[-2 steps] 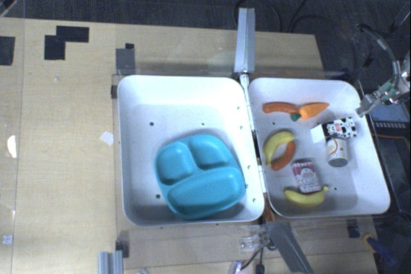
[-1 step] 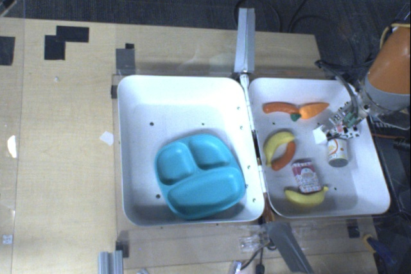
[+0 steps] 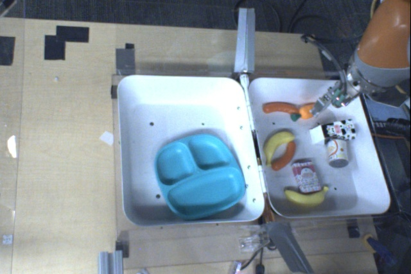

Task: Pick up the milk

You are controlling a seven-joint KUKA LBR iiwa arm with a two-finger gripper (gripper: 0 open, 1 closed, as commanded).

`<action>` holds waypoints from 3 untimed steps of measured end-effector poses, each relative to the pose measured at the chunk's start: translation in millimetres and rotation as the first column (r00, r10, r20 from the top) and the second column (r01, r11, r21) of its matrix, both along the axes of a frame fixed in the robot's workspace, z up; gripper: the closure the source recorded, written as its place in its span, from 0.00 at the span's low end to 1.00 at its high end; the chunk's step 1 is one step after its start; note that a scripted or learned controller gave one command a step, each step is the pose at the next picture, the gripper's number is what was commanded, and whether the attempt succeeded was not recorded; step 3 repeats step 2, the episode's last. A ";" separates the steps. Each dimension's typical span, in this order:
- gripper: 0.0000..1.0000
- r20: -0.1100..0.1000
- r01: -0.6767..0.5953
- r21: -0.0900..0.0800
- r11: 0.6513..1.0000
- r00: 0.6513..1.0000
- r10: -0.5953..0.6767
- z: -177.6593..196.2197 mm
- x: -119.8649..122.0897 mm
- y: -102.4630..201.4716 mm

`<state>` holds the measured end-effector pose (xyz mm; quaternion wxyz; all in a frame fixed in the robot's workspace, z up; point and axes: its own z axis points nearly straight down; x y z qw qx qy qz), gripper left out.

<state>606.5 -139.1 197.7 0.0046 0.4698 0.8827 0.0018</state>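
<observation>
The milk [image 3: 338, 131], a small white carton with black cow patches, lies in the right bin [image 3: 379, 192] near its right wall. My gripper [image 3: 330, 99] hangs just above and slightly left of the carton, close to the leafy end of a carrot [image 3: 286, 109]. It reaches in from the grey arm with the orange band [image 3: 390, 29] at the upper right. Nothing shows in the gripper's grasp.
The right bin also holds a small can [image 3: 337, 153] just below the milk, a banana [image 3: 277, 143] beside a sausage [image 3: 285, 155], a red packet [image 3: 306, 176] and a second banana [image 3: 306, 196]. A blue divided plate [image 3: 200, 174] lies in the left bin [image 3: 138, 138].
</observation>
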 end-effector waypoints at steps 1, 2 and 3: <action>1.00 0.003 0.065 -0.002 0.998 0.998 -0.065 -108.9 0.6 -65.6; 1.00 -0.002 0.107 0.000 0.994 0.994 -0.107 -104.5 -96.2 -65.9; 1.00 -0.002 0.107 0.000 0.994 0.994 -0.107 -104.5 -96.2 -65.9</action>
